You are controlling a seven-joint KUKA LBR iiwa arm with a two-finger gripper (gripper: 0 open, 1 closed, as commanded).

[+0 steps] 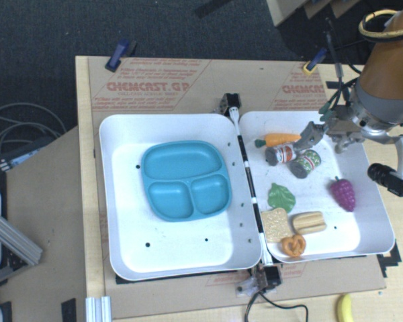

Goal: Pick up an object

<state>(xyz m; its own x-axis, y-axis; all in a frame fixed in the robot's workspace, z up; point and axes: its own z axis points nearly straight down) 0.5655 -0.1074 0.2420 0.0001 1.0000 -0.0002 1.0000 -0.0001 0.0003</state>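
2 white bins on cardboard bench, dark carpet; hand state unclear

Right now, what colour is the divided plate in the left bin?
Light blue; the divided plate shows plainly in the camera view, lying in the left bin.

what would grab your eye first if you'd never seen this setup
The big blue divided plate in the left bin stands out first. Next comes the cluster of toy food in the right bin: an orange carrot, purple grapes, a green leaf. The arm's pincer hangs over two small cans.
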